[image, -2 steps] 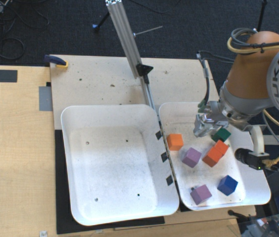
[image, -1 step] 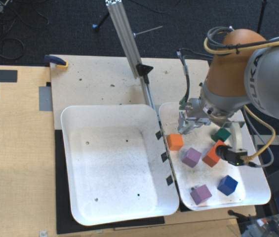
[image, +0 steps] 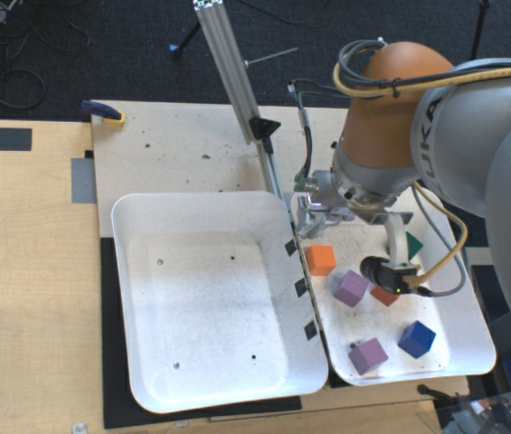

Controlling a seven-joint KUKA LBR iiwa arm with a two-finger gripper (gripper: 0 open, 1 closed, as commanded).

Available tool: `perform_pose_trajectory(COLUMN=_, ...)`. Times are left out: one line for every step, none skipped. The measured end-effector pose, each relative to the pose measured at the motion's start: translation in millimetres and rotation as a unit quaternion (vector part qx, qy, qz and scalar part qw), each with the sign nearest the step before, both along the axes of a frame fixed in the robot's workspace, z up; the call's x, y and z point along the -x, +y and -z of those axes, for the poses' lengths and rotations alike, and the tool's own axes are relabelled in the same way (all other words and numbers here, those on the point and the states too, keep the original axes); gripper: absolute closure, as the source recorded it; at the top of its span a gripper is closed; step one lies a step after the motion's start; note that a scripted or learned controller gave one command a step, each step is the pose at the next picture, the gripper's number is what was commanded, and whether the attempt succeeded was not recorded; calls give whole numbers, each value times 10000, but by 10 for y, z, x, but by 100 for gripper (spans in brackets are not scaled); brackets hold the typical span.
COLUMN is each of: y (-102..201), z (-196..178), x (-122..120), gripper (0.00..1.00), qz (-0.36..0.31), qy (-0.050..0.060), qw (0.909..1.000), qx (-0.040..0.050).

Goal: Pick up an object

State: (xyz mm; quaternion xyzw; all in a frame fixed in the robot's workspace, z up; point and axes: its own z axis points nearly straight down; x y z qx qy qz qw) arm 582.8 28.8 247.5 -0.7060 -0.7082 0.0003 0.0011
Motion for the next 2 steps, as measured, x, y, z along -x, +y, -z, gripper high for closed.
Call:
perform_pose_trajectory(y=379, z=145, x=-267, gripper=100, qz=2, qy=1, qw=10000, qx=5)
perform_pose_trajectory(y=380, z=137, x=-256, gripper=0, qz=-13, qy=9, qw=10000, qx=12)
